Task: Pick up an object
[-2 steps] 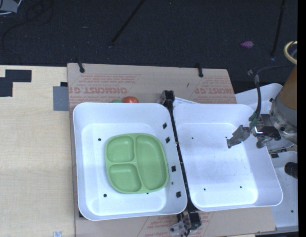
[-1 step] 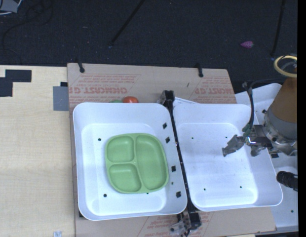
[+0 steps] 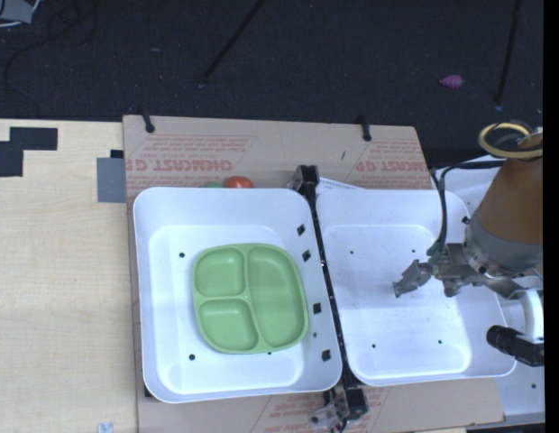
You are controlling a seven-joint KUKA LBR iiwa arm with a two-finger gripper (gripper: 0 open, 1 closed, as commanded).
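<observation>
A light green divided plate lies flat in the left white bin. My gripper hangs over the right part of the right white bin, just above its floor. Its fingers are spread apart and nothing is between them, so it is open. The plate is far to its left, across the divider between the bins. A small red-orange object with a bit of green beside it sits just behind the left bin's back rim, partly hidden by that rim.
The bins sit on a cardboard sheet on a pale wooden bench. A black clip bar joins the bins. Cables and the orange-banded arm crowd the right side.
</observation>
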